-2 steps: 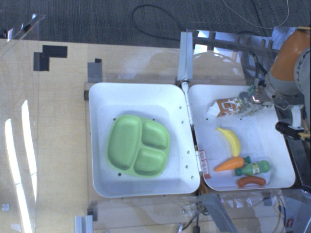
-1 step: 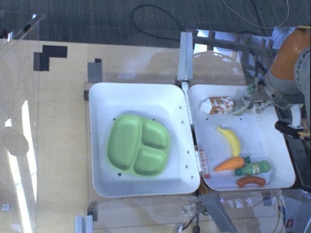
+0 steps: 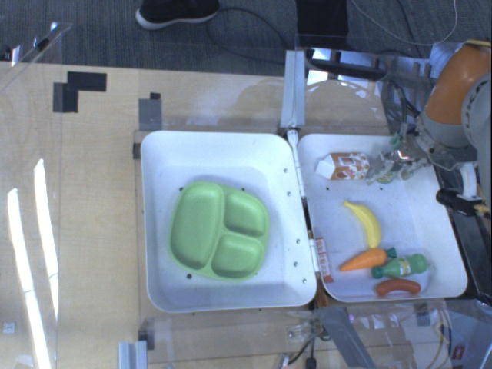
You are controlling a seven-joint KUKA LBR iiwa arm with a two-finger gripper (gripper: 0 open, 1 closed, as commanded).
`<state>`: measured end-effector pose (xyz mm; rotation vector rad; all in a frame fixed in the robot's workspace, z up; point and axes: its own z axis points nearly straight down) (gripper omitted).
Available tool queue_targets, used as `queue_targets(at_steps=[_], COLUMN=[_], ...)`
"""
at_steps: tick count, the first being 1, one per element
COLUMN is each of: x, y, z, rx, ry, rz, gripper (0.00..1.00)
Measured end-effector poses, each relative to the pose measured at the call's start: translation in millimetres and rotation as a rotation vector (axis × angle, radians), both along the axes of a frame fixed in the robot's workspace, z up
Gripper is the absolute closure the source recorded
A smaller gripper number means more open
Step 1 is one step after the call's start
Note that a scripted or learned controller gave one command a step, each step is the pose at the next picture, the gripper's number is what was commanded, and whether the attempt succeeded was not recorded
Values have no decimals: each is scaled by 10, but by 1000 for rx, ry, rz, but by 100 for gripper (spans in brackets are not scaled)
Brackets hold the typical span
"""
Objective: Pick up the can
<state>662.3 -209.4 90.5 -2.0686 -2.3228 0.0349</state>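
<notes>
My gripper (image 3: 390, 166) hangs low over the far part of the right bin (image 3: 446, 229), just right of a white and orange carton (image 3: 344, 166). The grey arm with its orange band (image 3: 453, 83) comes in from the right above it. A small greyish, shiny shape lies right at the gripper's tip. It is too blurred to tell whether it is the can or part of the gripper. I make out no clear can elsewhere in the bin.
A yellow banana (image 3: 364, 221) lies mid-bin. A carrot (image 3: 364, 260), a green bottle (image 3: 403, 266) and a red sausage (image 3: 397, 287) sit near the front edge. The left bin (image 3: 154, 206) holds a green divided plate (image 3: 219, 231). Cables trail behind the bins.
</notes>
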Motion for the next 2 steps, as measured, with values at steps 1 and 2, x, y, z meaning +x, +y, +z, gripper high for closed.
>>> queue_targets(at_steps=[1, 2], x=[115, 88], y=[43, 838], z=[174, 1280], rx=[-8, -5], ry=[-49, -49], rz=[2, -4], gripper=[100, 100])
